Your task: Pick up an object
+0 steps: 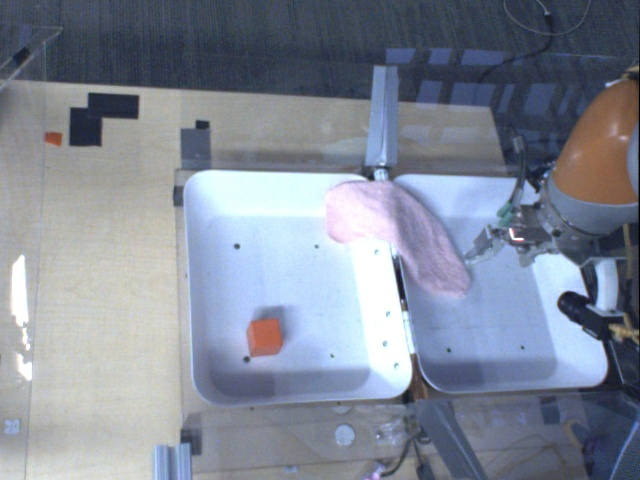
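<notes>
Hardware is seen at the near edge of the bench (100, 318): a small metal bracket (172, 460) at the lower left and dark frame parts below the bins. The bench itself is a pale wooden surface, bare across its left part apart from a bright glare streak near the left edge.

Two shallow white bins are counted, set side by side and touching along their inner walls. One orange block (265, 337) is found in the left bin (215, 268), resting on the floor toward the near left corner, well apart from everything else. One pink cloth (398, 230) is draped over the shared walls, with its rounded upper part lying in the far right corner of the left bin and its longer tail running down at a slant into the right bin (500, 363).

One arm is seen, entering from the right, with its orange band (603, 133) large at the frame edge and the grey wrist below it. The gripper (480, 247) is held over the right bin, just beside the lower end of the cloth; its fingers are pointed toward the cloth, but whether they are spread or closed cannot be told, and nothing is seen between them.

Farther back, one upright metal post (382, 118) stands at the junction of the bins. On the far left of the bench, black markers (100, 114) and one small orange square (53, 139) are seen. Beyond the bench, dark grey carpet (250, 18) is visible, with one thin cable loop (540, 13) lying on it.
</notes>
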Motion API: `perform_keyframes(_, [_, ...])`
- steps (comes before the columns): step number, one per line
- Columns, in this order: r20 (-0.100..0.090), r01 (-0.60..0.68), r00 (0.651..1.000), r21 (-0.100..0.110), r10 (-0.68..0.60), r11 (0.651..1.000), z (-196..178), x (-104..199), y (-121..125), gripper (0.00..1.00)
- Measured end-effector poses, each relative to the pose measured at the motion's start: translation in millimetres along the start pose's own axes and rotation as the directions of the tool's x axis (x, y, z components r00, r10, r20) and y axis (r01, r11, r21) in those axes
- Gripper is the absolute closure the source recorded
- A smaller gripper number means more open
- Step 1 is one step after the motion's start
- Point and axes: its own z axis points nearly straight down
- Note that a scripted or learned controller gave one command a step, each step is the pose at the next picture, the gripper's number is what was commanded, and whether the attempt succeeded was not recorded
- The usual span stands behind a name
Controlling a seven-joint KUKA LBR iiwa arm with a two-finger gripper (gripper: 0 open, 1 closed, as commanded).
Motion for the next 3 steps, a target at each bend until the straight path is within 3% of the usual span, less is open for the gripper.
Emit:
perform_keyframes(1, [0.003, 0.100, 0.995, -0.014, -0.100, 0.995, 95, 14, 42, 0.00])
perform_keyframes(2, [0.006, 0.201, 0.980, -0.014, -0.201, 0.979, 95, 28, 18, 0.00])
perform_keyframes(3, [0.009, 0.361, 0.932, -0.016, -0.361, 0.932, 94, 30, 0, 0.00])
